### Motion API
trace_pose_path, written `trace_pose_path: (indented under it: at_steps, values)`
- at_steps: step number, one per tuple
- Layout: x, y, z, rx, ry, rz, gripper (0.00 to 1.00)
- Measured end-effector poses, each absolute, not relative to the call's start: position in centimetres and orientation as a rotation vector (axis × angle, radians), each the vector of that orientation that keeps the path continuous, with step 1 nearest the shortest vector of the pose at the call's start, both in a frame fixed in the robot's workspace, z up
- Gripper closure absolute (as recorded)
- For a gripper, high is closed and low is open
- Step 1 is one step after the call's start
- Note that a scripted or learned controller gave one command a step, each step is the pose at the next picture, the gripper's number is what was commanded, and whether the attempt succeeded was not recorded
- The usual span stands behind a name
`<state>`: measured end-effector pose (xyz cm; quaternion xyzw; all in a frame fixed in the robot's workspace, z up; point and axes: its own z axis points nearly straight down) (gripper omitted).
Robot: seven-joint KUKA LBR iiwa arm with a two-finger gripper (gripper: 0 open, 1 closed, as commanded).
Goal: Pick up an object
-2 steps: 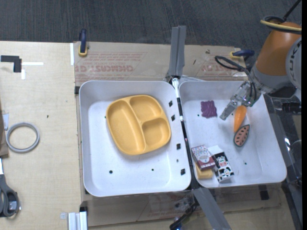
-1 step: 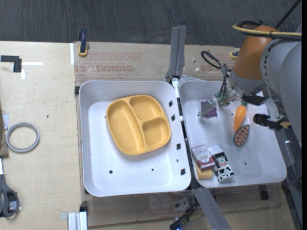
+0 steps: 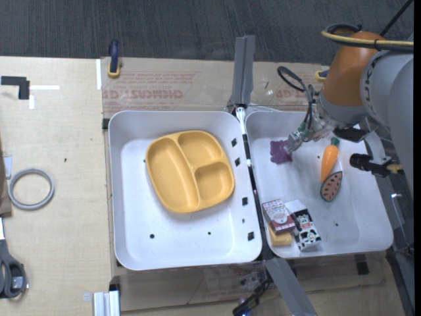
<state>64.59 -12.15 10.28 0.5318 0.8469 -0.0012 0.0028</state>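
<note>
A roll of grey tape point(image 3: 29, 188) is lying near the bench's point(image 3: 59, 143) left edge, with scissors point(image 3: 12, 275) resting at its near-left corner. A blue-handled clamp point(image 3: 114, 58) is gripping the far edge of the cardboard sheet point(image 3: 171, 87) behind the bins, and a small black bracket point(image 3: 17, 84) is sitting toward the far-left corner.

You are looking down on a pale wooden bench point(image 3: 59, 242) under even, soft light, with dark grey carpet point(image 3: 164, 12) running across the far side. A sheet of brown cardboard point(image 3: 171, 87) with reversed red print lies flat at the back of the bench. At the left edge you see a grey ring of tape point(image 3: 29, 188), with scissors point(image 3: 12, 276) nearer the corner. A small blue-handled clamp point(image 3: 114, 59) sits on the bench's far edge.
</note>
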Motion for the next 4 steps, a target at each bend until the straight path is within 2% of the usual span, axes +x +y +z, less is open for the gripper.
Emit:
trace_pose_path:
  at_steps: [1, 2, 3, 4]
  values:
    - [64.6, -12.1, 10.3, 1.668, 2.656, -0.004, 0.00]
    - [62.1, -17.3, 9.6, 1.938, 2.472, -0.002, 0.00]
    - [65.7, -10.1, 9.2, 2.119, 2.317, -0.001, 0.00]
    - [63.8, -9.7, 9.2, 2.104, 2.332, -0.003, 0.00]
